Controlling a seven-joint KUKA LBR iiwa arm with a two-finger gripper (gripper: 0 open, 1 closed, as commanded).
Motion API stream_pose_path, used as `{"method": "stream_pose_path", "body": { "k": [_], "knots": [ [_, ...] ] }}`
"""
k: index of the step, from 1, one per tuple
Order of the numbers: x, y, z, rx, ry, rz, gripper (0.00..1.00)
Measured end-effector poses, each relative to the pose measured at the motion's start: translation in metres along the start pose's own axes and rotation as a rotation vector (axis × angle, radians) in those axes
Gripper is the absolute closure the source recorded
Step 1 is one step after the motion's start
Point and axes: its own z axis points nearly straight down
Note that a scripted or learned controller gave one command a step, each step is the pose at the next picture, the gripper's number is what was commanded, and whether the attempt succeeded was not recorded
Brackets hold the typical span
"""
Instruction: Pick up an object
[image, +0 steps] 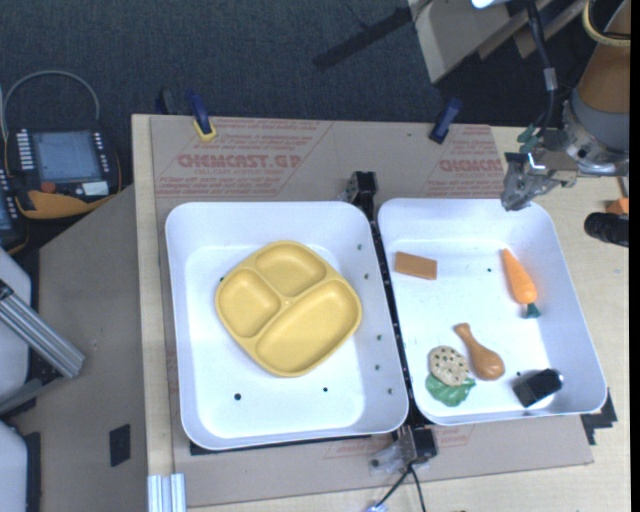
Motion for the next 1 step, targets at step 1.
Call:
{"method": "stream_pose_path", "body": {
  "k": [1],
  "knots": [
    [0.0503, -0.0130, 0.0157, 0.008, 0.004, -0.003, 1.00]
  ]
}}
